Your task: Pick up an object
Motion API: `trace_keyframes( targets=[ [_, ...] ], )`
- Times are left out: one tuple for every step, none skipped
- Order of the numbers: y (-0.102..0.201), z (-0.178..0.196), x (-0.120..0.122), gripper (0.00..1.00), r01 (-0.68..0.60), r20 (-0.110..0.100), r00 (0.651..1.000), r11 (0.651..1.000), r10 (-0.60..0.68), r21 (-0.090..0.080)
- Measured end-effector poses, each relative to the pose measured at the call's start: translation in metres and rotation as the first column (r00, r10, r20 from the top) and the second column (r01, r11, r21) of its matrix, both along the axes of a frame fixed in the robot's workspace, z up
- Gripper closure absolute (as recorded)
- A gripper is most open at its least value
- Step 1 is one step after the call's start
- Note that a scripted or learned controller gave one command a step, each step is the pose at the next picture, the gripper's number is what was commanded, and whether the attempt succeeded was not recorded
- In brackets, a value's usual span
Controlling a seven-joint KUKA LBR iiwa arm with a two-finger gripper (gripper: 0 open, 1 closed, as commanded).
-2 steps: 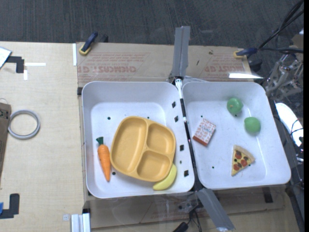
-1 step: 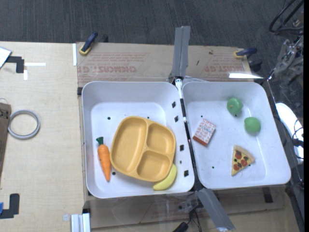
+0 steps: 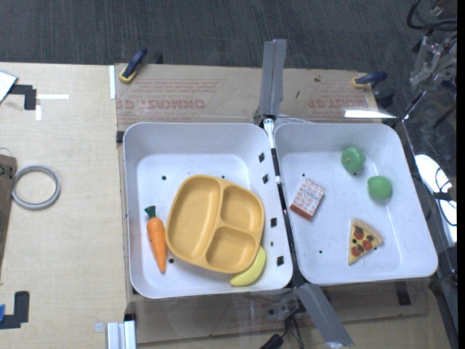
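**Two bins, toys at rest, arm out of the working area**

The landmark here is the yellow divided plate (image 3: 216, 225), which lies in the left bin (image 3: 138, 195). Just to the plate's left lies a toy carrot (image 3: 156, 241), green top pointing away from the camera. Against the plate's near right corner sits a banana (image 3: 250, 270), touching the plate's rim.

To the right of the plate, across the seam between the bins, the right bin (image 3: 407, 195) holds four pickable things. Nearest the plate is a small red and white box (image 3: 307, 198), lying tilted. Further right and nearer the camera than the box lies a pizza slice (image 3: 362, 240). Further right still are two green fruits: one green apple (image 3: 353, 158) toward the far wall, and a second green ball-shaped fruit (image 3: 379, 187) just beside it, apart from it.

Well to the plate's left, on the wooden bench (image 3: 65, 267), lies a roll of tape (image 3: 35, 187).

The gripper's state cannot be told.
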State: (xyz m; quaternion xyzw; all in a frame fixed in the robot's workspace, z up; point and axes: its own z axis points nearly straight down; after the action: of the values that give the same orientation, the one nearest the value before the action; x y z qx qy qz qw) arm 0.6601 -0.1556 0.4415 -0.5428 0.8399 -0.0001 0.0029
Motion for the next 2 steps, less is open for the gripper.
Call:
trace_keyframes(
  targets=[
    [0.005,0.000,0.000,1.00,-0.303,0.001,0.953,0.953,0.303,-0.001],
    [0.019,0.000,0.000,1.00,-0.565,-0.001,0.825,0.825,0.565,-0.001]
  ],
)
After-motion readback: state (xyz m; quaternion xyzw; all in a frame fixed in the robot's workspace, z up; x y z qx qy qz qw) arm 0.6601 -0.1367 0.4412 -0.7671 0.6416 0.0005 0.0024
